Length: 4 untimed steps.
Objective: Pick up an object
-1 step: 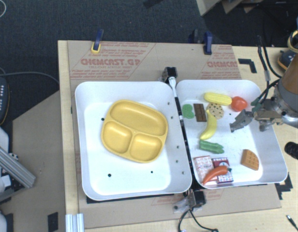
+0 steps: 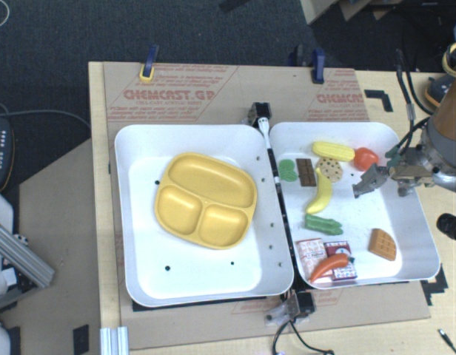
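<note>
A brown bench board (image 2: 235, 87) printed "CHEMCAST" sits over dark carpet (image 2: 102, 13). The gripper (image 2: 370, 182) hovers inside the right bin (image 2: 420, 220); its grip cannot be told.

Right bin's (image 2: 406, 231) middle lies open; toys crowd its left.

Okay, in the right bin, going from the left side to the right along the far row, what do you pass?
Green round piece → brown bar → speckled cookie → tomato → gripper.
</note>
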Motion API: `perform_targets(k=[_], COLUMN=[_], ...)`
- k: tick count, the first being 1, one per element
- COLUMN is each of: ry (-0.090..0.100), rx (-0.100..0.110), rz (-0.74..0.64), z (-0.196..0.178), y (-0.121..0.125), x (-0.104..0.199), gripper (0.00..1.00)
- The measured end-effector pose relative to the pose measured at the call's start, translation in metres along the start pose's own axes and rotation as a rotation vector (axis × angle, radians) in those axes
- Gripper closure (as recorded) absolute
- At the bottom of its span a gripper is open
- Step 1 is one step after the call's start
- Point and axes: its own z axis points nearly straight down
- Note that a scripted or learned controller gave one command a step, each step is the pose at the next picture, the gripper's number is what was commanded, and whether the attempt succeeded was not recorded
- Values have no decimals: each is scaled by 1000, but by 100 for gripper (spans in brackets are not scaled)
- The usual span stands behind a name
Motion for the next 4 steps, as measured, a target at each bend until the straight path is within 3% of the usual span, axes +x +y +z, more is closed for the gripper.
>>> perform_targets(k=[2,3,4], ry=[3,3,3], rx=[6,7,-2], rz=[0,0,0], z=[86,146,154], y=[-3,-3,-1], x=[2,10,10], gripper=[0,0,0])
